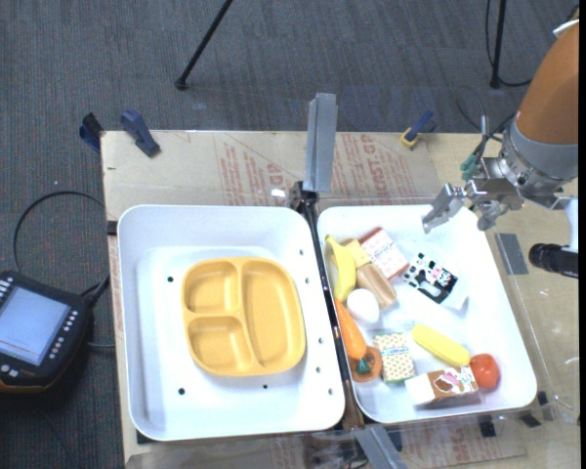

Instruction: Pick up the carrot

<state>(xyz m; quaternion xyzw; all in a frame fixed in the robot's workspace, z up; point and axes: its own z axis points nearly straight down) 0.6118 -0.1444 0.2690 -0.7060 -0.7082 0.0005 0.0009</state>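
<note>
My gripper (461, 207) hangs over the far right part of the right bin (513, 306), its two fingers spread apart with nothing between them. The carrot (351, 332) lies well apart from my fingers, down and to the left of them along the bin's left wall, its tip pointing away from me toward the near edge, just beside a white egg (363, 307) and below a banana (342, 267). Between my gripper and the carrot lie a small red-and-white carton (383, 252) and a cow-patterned carton (433, 279).
</note>
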